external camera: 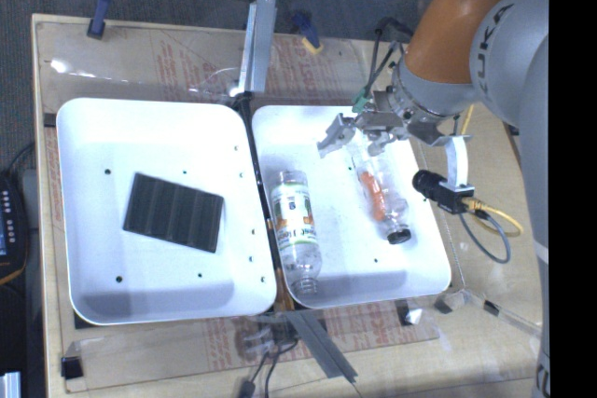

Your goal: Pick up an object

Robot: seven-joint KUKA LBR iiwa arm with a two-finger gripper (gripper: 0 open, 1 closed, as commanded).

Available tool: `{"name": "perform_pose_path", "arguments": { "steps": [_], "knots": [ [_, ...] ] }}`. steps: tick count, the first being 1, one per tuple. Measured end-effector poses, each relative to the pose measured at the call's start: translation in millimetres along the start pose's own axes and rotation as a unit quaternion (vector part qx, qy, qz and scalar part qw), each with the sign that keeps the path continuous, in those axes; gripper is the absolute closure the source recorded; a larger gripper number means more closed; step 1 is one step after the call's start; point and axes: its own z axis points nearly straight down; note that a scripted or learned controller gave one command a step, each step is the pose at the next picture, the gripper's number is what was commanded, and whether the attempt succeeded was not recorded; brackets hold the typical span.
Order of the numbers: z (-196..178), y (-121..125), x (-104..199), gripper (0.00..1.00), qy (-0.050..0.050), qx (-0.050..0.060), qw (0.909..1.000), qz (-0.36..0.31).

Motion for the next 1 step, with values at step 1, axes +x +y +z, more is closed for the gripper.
{"name": "perform_pose_path", "arguments": {
  "steps": [1],
  "knots": [
    [-33.9,-2.3,23.5,0.0,-0.001,-0.003,0.9942,-0.107]
  ]
}}
